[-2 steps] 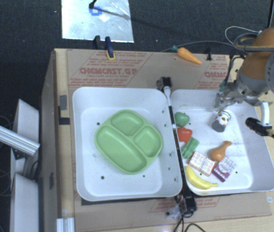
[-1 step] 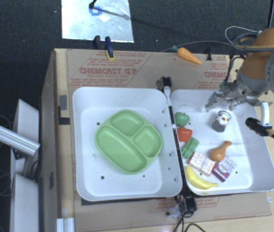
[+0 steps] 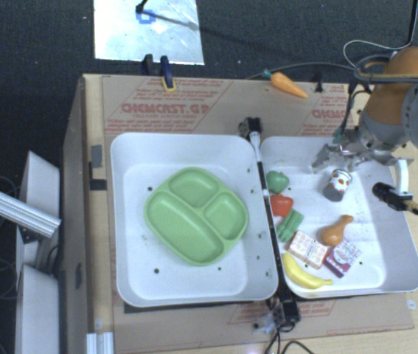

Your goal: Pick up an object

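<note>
From above, my claw (image 3: 339, 155) hangs spread open over the right bin (image 3: 400, 271), gripping nothing. A small grey can (image 3: 336, 184) sits just below it. The green plate (image 3: 196, 214) lies in the left bin (image 3: 131, 168).

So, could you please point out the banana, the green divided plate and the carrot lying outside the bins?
banana (image 3: 304, 275): camera view, middle of its curved body.
green divided plate (image 3: 196, 214): camera view, ridge where its compartments meet.
carrot (image 3: 290, 85): camera view, middle of its orange body.
</note>
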You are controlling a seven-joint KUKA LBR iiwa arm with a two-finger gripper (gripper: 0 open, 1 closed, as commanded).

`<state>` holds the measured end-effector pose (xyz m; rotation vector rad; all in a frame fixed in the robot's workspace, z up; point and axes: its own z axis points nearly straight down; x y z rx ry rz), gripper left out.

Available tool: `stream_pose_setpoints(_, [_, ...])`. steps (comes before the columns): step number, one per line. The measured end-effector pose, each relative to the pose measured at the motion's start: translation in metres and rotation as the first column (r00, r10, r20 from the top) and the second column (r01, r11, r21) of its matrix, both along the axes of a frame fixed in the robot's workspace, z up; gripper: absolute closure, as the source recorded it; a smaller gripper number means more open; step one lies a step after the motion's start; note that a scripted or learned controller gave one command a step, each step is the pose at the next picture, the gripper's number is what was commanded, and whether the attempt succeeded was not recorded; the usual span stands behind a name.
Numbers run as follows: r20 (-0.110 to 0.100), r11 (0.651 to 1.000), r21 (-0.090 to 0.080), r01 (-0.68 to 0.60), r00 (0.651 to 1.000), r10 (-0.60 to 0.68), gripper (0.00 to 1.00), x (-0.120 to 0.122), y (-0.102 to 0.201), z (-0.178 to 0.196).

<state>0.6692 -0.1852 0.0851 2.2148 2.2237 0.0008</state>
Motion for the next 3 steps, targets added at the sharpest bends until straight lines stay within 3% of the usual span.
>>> stream_pose_setpoints(3, [0.000, 1.000, 0.000, 0.001, 1.000, -0.001, 0.00, 0.0001, 0.0028, 0.0002])
